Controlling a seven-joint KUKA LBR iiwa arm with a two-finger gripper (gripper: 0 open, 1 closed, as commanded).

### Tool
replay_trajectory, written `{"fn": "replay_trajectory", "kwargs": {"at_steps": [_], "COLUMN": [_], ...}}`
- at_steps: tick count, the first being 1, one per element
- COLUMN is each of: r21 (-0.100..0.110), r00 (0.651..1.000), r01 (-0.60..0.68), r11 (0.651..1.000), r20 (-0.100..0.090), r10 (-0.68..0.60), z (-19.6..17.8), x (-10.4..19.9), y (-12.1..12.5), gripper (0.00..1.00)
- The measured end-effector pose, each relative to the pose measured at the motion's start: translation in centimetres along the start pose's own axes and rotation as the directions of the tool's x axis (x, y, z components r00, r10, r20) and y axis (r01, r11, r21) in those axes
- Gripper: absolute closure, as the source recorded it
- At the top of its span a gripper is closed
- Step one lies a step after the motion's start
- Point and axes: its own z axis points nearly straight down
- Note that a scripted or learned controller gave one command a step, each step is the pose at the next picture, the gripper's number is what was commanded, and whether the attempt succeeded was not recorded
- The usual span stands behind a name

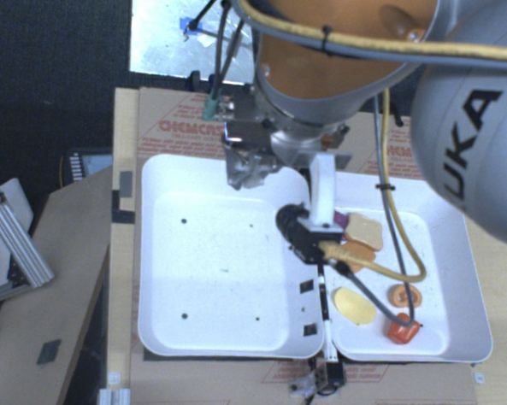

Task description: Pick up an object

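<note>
In the right bin (474,298), six small things, probably toy food, all looking light. Nearest to the wall between the bins: a tan slice (366,231), like bread, perhaps foam or thin plastic, with a small purple piece (341,220) just beside it on the left. Just below these, an orange stick (356,254), partly covered by robot parts. Lower in the same bin, apart from each other: a flat yellow oval (354,307), an orange round piece (404,296) and a red-orange lump (402,332).

For handling, as a judgement: nothing heavy here, and nothing seeming fragile. Yellow oval very flat against the floor, so hard to catch by its edges and likely to slip away. Red-orange lump thicker and standing more alone, apparently the easiest to take; best held across its short width, from above. Tan slice also possible, across its two long sides, though crowded by its neighbours.

Gripper (248,171) hanging over the back part of the left bin (223,277), near the rear rim, well apart from all these things. Nothing seen in it, nothing touched. Open or closed: impossible to tell, too blurred from this angle.
</note>
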Motion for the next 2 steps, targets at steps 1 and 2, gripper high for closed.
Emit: {"fn": "replay_trajectory", "kwargs": {"at_steps": [1,2], "r21": [-0.001,0.008], "r00": [1.0,1.0], "r01": [-0.007,-0.01], "r11": [1.0,1.0], "r20": [0.0,0.005], "r10": [0.007,0.01], "z": [6.5,21.4], "x": [-0.4,-5.1], "y": [-0.1,-1.3], "gripper": [1.0,1.0]}}
